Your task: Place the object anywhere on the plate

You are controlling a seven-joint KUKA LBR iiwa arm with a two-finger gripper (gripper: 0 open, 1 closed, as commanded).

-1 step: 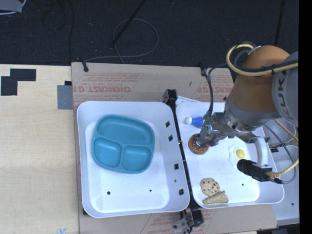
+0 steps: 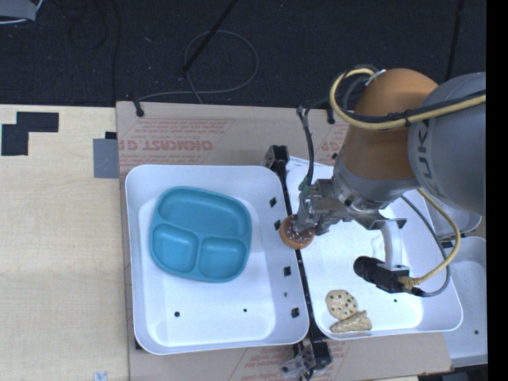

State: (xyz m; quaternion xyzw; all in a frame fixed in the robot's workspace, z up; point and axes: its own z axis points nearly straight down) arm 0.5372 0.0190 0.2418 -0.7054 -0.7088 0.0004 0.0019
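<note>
Carrying stage: gripper (image 2: 302, 227) clenched on the round brown biscuit (image 2: 297, 235) above the divider between bins. Steer toward nine o'clock, level, over the blue plate (image 2: 200, 232) (three compartments), then lower before releasing.

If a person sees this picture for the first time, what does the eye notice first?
The grey and orange arm over the right bin, its gripper at a small round brown object near the divider. Then the blue plate in the left bin, and two cookie-like pieces at the right bin's front.
</note>
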